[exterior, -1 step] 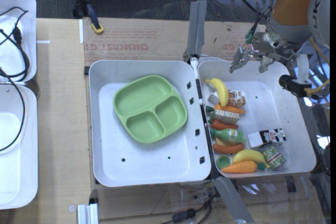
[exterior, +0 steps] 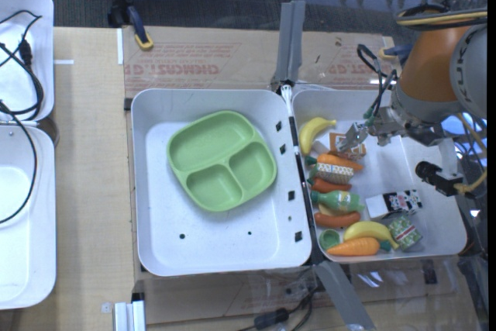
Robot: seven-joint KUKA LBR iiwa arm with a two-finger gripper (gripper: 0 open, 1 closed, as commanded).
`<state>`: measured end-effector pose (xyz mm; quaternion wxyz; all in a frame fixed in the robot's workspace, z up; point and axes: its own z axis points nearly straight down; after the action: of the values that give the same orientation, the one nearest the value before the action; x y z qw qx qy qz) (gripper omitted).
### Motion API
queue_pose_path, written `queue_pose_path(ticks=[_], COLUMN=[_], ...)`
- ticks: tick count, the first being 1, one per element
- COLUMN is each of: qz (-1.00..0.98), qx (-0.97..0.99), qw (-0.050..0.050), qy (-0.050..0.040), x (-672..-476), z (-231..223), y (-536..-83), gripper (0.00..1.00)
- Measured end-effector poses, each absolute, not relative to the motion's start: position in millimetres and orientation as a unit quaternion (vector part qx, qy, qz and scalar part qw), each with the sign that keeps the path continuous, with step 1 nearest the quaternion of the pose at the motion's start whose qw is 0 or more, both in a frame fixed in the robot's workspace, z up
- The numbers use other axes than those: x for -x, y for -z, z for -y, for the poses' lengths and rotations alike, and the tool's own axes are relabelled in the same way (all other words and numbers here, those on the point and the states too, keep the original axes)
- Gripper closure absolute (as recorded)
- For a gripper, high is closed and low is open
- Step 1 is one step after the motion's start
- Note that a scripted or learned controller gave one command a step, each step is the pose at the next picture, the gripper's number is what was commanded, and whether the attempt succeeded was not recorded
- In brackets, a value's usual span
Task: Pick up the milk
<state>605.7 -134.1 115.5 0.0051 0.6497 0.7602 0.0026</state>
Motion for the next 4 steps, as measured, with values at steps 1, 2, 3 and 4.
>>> queue_pose_path(ticks=[1, 2, 3, 4], qz=[-0.762, -0.760, -0.760, -0.761], qx=[-0.647, -0.650, -0.649, -0.649], qw=[0.012, 0.019, 0.017, 0.017], qy=[-0.0054, -0.0061, -0.0070, -0.0071], x=[-630.3, -633.9, -633.9, -633.9], z=[104.4, 111.6, 108.5, 108.3], y=[-106.0, -118.5, -117.9, -118.0], gripper=[0.00, 1.00, 0.00, 0.00])
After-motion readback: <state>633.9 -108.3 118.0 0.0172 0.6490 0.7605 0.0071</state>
